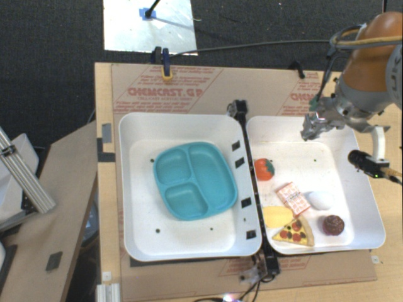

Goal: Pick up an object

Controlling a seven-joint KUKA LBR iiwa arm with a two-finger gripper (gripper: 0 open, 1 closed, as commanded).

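- Reaching in from the right, the grey arm [371,61] with its orange band hangs over the far end of the right bin [352,168], and the gripper [312,129] sits low above that bin's back wall.
- Whether the gripper is apart or together cannot be told — it is small and dark against the white, and no object shows in it.
- The things to pick lie in the near half of the right bin, well apart from the gripper.
- A tomato [264,168] rests closest to the divider between the bins, nearer the gripper than the rest.
- A red-and-white packet [293,198] lies toward the near edge from the tomato, with a white egg [319,200] just beside it on the right.
- A yellow wedge [277,216] sits by the divider, touching a pizza slice [294,233] at the bin's near edge.
- A brown muffin [333,224] stands right of the pizza slice, near the front corner.
- The left bin [135,168] holds a blue tray [195,180] with three compartments — it lies flat and slightly turned.
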